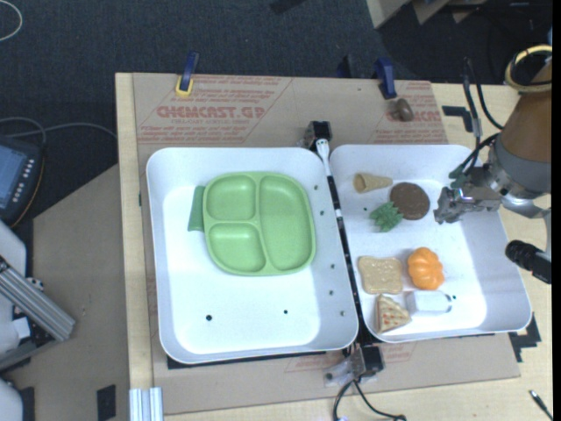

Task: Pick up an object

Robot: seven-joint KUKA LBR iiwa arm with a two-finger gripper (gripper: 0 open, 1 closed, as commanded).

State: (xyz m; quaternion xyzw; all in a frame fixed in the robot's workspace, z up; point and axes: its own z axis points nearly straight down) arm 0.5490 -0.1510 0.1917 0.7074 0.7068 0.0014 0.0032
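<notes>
The right bin (491, 279) holds several toy foods: a tan cone (372, 181), a brown round patty (409, 199), a green leafy piece (385, 217), an orange pumpkin-like fruit (425, 268), a slice of toast (380, 274), a pizza wedge (392, 313) and a small white piece (430, 303). My gripper (455, 204) hangs over the bin's upper right part, just right of the patty. Nothing shows between its fingers.
The left bin (175, 261) holds a green divided plate (259, 222). Blue and yellow clamps (186, 75) pin the cardboard at the back edge. A black connector (317, 133) sits between the bins at the back. The arm's orange band (530, 125) rises at the right.
</notes>
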